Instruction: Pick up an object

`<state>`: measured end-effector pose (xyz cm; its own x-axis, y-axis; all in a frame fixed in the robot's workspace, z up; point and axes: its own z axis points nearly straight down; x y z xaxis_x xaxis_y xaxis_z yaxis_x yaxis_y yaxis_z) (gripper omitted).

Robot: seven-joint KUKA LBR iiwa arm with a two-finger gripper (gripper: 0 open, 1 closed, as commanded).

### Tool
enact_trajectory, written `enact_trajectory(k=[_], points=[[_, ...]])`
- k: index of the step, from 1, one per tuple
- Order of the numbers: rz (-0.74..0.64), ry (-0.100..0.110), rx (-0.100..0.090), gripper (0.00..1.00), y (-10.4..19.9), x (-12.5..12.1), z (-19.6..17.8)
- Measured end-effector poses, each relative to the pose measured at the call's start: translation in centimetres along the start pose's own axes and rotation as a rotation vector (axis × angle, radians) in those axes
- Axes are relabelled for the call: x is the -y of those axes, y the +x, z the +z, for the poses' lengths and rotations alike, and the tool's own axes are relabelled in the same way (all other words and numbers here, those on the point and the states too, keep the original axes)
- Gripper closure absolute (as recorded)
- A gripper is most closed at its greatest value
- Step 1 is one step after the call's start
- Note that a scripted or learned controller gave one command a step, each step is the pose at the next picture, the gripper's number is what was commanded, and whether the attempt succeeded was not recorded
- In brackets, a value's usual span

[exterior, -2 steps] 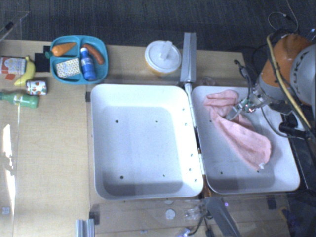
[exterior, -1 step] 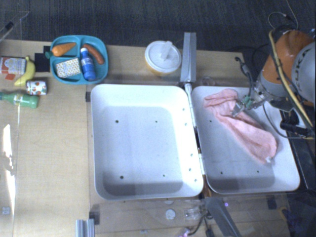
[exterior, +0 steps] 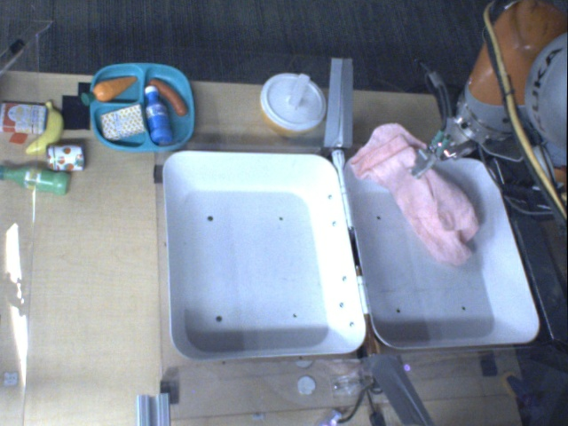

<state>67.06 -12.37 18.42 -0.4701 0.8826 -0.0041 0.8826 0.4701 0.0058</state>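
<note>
**Pink cloth in the right bin, jaws at its upper edge**

A soft, crumpled pink cloth (exterior: 426,193) lies draped across the 12 o'clock half of the right bin (exterior: 444,318), one corner spilling over the rim at about 11 o'clock. Both bins are smooth, shallow white plastic with rounded corners; the left bin (exterior: 257,256) shows small dark dots on its floor. The bench (exterior: 89,282) is pale wood. At its 10 o'clock corner sits a blue divided tray (exterior: 142,105) of toy food, and a round white lidded cup (exterior: 293,103) stands at 12 o'clock. The gripper (exterior: 435,152) touches the cloth's top; whether its jaws are apart or pinching fabric, I cannot tell.
</note>
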Motion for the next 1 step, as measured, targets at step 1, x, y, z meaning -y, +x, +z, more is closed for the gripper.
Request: enact_trajectory(k=[1], points=[[-0.323,0.001,-0.002,1.00,5.78,-3.01,-0.11]])
